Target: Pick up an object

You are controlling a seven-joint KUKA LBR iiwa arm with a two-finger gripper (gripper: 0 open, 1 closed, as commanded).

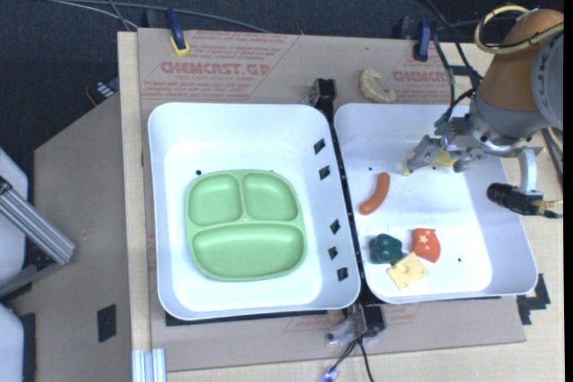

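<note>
On the glossy right bin (501, 268), the jaws (428, 158) hang spread above bare plastic beside a curved sausage (375, 193).

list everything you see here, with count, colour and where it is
bins: 2, white, side by side on the bench
divided plate: 1, green, in the left bin
sausage: 1, orange, right bin, near its left wall
dark green toy: 1, right bin, front
red toy: 1, right bin, front
yellow toy: 1, right bin, front edge
beige piece: 1, on the board behind the right bin
clamps: 2, blue, back edge
gripper: 1, over the right bin's back part
</note>
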